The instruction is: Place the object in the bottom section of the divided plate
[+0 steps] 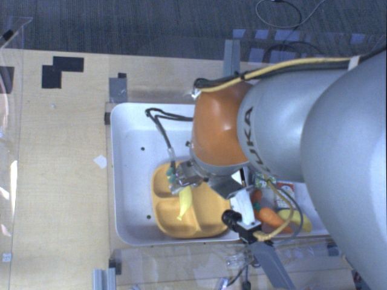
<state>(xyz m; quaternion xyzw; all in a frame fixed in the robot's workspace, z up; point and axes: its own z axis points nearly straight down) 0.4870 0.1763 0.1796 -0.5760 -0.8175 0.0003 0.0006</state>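
Observation:
A yellow divided plate (202, 221) lies in the left white bin (130, 162), near its front right corner. A pale yellow banana-shaped object (184, 204) stands on end over the plate, its lower tip over the section nearest the bin's front. My gripper (181, 183) sits directly above the object's top end, under the orange wrist band (217, 132). The wrist hides the top of the object and the plate's far right part. I cannot tell whether the object is held or resting on the plate.
The right bin (314, 231) is mostly hidden by the grey arm; an orange carrot-like item (270, 217), a yellow item (304, 224) and a red-and-white item (284, 189) show there. A black cable (158, 121) loops over the left bin's back.

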